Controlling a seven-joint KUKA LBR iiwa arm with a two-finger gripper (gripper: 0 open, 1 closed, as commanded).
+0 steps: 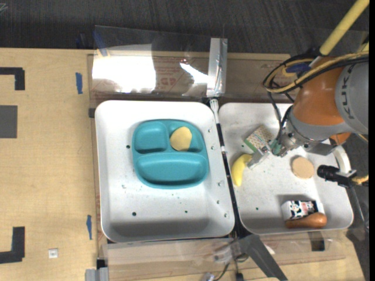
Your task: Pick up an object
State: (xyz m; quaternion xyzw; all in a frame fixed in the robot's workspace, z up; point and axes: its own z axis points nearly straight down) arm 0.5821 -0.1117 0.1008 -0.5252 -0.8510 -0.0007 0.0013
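The grey two-finger gripper (270, 147), its grip state impossible to tell, hovers just right of the curved yellow banana (239, 168), lying upright.

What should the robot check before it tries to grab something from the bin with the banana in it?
1. Hand is over the right bin: ok.
2. Something lies close to the hand: ok, a small patterned packet lies right beside it.
3. Hand open and ready: cannot tell, the arm's wrist hides it.
4. Packet has room around it: not ok, the banana lies very close to it.
5. Other things are out of the way: ok, the tan disc and the black-and-white carton lie apart from the hand.
6. Left bin's teal tray and yellow ball are clear of the arm: ok.
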